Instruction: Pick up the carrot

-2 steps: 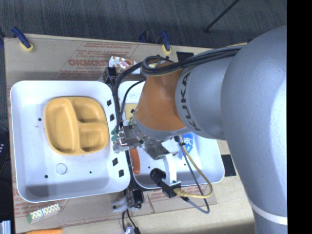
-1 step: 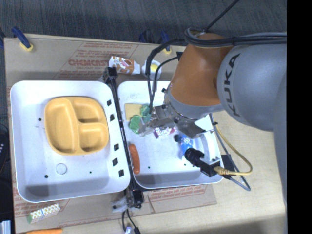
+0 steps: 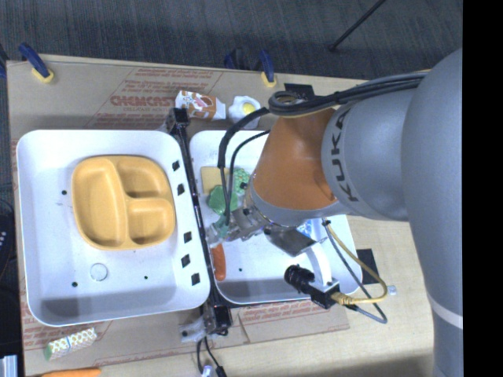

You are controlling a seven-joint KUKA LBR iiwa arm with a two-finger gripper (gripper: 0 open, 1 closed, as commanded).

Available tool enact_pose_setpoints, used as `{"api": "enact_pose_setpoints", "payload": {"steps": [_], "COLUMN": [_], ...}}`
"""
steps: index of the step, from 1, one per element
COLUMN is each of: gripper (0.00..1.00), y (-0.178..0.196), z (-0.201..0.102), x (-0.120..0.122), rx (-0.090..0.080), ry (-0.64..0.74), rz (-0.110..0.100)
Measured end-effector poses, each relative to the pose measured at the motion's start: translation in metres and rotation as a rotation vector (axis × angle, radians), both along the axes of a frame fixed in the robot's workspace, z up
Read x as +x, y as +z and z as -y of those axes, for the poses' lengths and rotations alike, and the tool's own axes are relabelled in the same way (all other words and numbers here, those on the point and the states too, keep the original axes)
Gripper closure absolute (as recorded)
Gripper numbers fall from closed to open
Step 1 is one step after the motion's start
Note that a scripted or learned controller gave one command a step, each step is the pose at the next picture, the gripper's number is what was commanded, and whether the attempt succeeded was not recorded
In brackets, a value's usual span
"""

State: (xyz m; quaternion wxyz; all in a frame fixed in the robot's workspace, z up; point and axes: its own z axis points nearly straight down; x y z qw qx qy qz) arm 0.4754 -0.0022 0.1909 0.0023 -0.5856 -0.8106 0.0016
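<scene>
The carrot [image 3: 219, 263] is a small orange piece lying in the right bin [image 3: 259, 289], close to its left wall and near the front. My gripper [image 3: 229, 228] hangs just above and behind the carrot, low over the bin's left side, mostly hidden under the orange wrist band [image 3: 295, 167]. A green leafy item [image 3: 220, 195] and a pale yellow block [image 3: 210, 178] lie directly behind the gripper.
The left bin [image 3: 47, 210] holds a yellow divided tray [image 3: 123, 200]. A black divider with clips [image 3: 189, 210] runs between the bins. Small packets [image 3: 196, 104] and an egg-like toy [image 3: 245, 106] sit on the cardboard behind. Cables [image 3: 357, 289] trail at the front right.
</scene>
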Motion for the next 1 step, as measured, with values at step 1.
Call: {"api": "enact_pose_setpoints", "payload": {"steps": [1], "gripper": [1.0], "y": [0.0153], "z": [0.0618], "x": [0.0007], "rx": [0.0], "ry": [0.094], "rz": [0.003]}}
